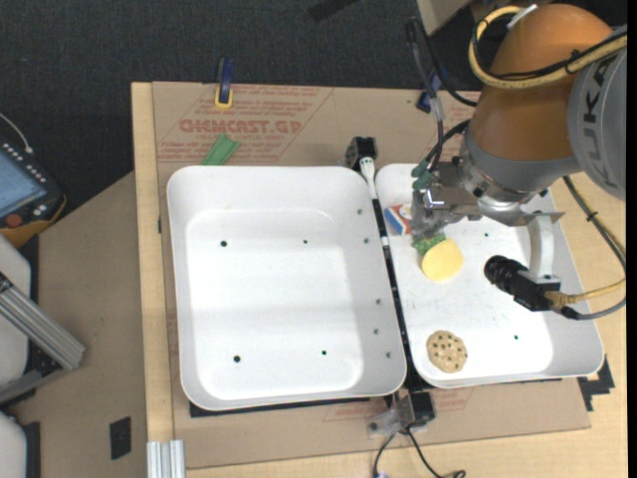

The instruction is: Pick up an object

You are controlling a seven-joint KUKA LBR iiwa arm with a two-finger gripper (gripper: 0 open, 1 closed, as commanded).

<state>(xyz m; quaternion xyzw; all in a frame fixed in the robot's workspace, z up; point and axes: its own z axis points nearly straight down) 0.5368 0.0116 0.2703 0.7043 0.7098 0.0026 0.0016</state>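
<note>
Hand (430,229) poised low over the yellow lemon (443,261) in the right bin (557,357); grip state cannot be told; cookie (447,350) lies apart.

lemon (443,261) and cookie (447,351) in right bin (572,342)

Red lettering "CHEMCAST GP" runs across the cardboard sheet (249,122).
</note>
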